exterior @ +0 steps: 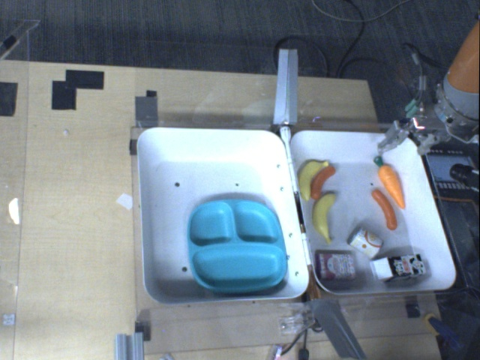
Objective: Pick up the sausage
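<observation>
Two shallow white bins sat side by side: the left bin point(157, 201) held a blue three-compartment plastic tray point(236, 246); the right bin point(352, 145) held the small orange-red sausage point(385, 208) beside an orange carrot point(391, 184), bananas point(322, 214) and small cartons point(397, 267). The gripper point(395, 137) hovered at the far rim, holding nothing.

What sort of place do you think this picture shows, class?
Probably a robotics lab: a robot arm reaches over two white bins on a wooden bench; toy food such as a carrot lies inside; cables trail over the floor.
</observation>
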You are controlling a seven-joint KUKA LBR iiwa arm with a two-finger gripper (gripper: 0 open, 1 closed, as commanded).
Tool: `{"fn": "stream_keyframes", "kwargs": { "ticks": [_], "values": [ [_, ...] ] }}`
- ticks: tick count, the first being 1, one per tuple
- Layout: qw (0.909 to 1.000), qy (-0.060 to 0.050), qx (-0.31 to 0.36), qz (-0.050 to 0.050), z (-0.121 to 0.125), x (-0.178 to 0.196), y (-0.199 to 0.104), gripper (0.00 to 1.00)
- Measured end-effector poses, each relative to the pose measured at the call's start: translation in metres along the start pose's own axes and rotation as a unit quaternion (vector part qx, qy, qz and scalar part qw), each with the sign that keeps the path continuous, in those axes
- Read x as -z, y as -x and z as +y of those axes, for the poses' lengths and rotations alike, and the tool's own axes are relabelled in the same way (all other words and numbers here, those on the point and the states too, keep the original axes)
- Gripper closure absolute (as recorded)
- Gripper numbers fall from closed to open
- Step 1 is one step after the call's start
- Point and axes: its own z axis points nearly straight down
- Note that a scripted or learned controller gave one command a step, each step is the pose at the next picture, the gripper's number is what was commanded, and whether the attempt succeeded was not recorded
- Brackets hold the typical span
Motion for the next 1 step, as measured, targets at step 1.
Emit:
{"fn": "stream_keyframes", "kwargs": {
  "ticks": [1],
  "values": [
    [0.9999, 0.001, 0.011, 0.0, -0.054, -0.1151, 0.0067, 0.0]
  ]
}}
